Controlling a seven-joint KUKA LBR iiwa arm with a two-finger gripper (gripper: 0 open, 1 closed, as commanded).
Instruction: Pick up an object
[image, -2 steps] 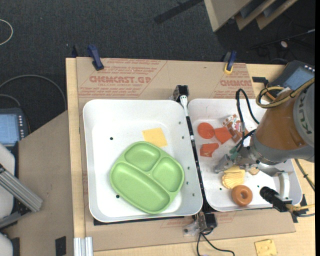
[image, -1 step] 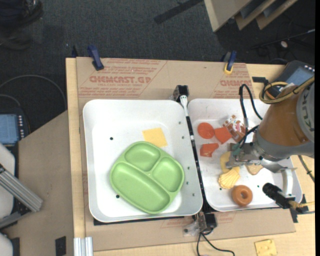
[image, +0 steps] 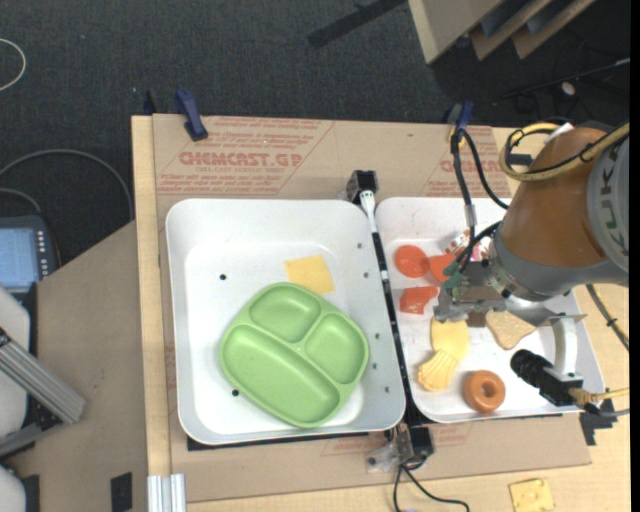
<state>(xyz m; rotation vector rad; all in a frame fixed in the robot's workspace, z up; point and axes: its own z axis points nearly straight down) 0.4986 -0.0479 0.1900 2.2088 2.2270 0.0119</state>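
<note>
Two shallow white plastic bins sit side by side on the cardboard-covered counter (image: 250, 150): the left bin (image: 200, 230) and the right bin (image: 420, 215), with the grey arm with its orange band (image: 555, 200) over the right one. The tool (image: 468, 300) hangs low in the right bin; I cannot tell how its gripping parts stand, as the wrist covers them.

In the left bin, well off to the tool's left, lie one green three-compartment plastic plate (image: 293, 352) and one flat yellow square like a cheese slice (image: 309, 272), the square just beyond the plate's far edge.

In the right bin I count six toy foods around the tool. One round orange-red piece (image: 411, 261) lies to its upper left, and a red block (image: 418, 299) sits just left of it. One pale yellow strip (image: 450, 338) lies directly under the tool, touching or nearly so, and one ridged yellow piece (image: 435, 373) lies below that. One brown ring doughnut (image: 486, 390) sits near the bin's front rim, below the tool. One tan bread-like slice (image: 510, 330) lies to the tool's right, partly covered by the arm.

Something small and multicoloured (image: 458, 242) just above the tool is too unclear to name.
</note>
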